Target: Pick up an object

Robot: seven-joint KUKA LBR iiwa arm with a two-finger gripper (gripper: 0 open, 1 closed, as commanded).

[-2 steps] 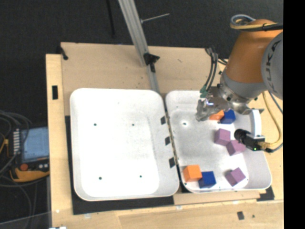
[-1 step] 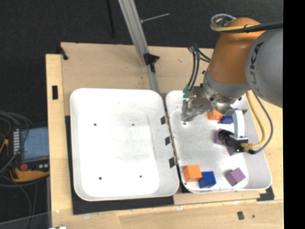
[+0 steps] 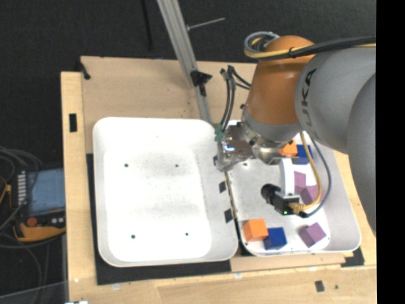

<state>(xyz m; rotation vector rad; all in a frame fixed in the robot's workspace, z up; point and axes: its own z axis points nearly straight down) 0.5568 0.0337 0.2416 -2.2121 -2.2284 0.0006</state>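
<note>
Orange block [image 3: 255, 228], blue block [image 3: 276, 238] adjacent — right bin [image 3: 338, 217].

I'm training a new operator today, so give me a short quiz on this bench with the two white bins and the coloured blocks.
1. True or false: the orange cube-shaped block at the front lies in the shallow white bin on the view's left.
2. Which block sits between that orange one and the purple block? A. blue block B. green block C. red block
3. Fill in: the grey arm with the orange band hangs over the view's ___ bin.
Key: 1 false; 2 A; 3 right bin.
</note>
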